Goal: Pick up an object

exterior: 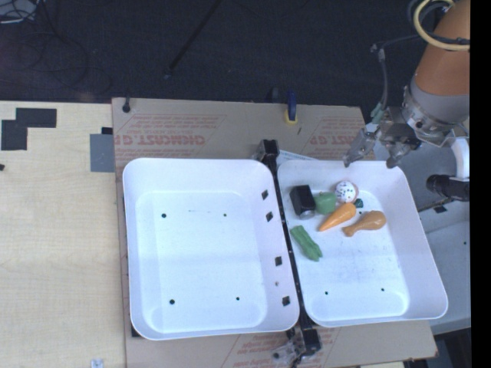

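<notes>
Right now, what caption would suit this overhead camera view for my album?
Open gripper poised over the right bin, above a toy carrot, a green pickle and other small objects.

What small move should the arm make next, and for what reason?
Probably lower the hand forward toward the carrot. The hand hovers over the far rim of the right bin, fingers spread with nothing between them, while the toys lie clustered just in front of it.

Even overhead light, soft focus, dim background.
</notes>
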Robot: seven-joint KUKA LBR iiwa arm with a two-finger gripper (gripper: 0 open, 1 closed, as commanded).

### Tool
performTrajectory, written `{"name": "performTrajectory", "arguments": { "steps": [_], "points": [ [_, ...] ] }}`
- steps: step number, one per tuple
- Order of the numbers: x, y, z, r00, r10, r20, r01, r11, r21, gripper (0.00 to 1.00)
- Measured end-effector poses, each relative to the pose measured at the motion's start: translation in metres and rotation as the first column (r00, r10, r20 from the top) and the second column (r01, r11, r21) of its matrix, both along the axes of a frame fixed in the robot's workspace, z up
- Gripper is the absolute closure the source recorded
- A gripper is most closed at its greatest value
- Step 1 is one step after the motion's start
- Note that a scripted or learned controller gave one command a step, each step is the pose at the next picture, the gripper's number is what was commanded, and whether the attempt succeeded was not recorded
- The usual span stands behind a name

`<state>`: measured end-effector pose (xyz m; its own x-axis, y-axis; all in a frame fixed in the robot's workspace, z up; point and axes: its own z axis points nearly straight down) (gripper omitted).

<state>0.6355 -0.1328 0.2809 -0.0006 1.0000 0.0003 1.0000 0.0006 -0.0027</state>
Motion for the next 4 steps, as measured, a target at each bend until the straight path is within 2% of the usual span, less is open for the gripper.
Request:
{"name": "performTrajectory", "arguments": {
  "steps": [1,2,3,4],
  "points": [
    [0.0,0.0,0.01,1.0,0.002,0.0,-0.002,1.0,0.0,1.0],
    [0.009,0.054,0.231,1.0,0.005,0.02,-0.005,1.0,-0.002,1.0],
    [0.009,0.097,0.259,1.0,0.002,0.003,-0.002,1.0,0.0,1.0],
    [0.008,0.14,0.256,1.0,0.003,-0.002,-0.003,1.0,0.0,1.0]
  ]
}}
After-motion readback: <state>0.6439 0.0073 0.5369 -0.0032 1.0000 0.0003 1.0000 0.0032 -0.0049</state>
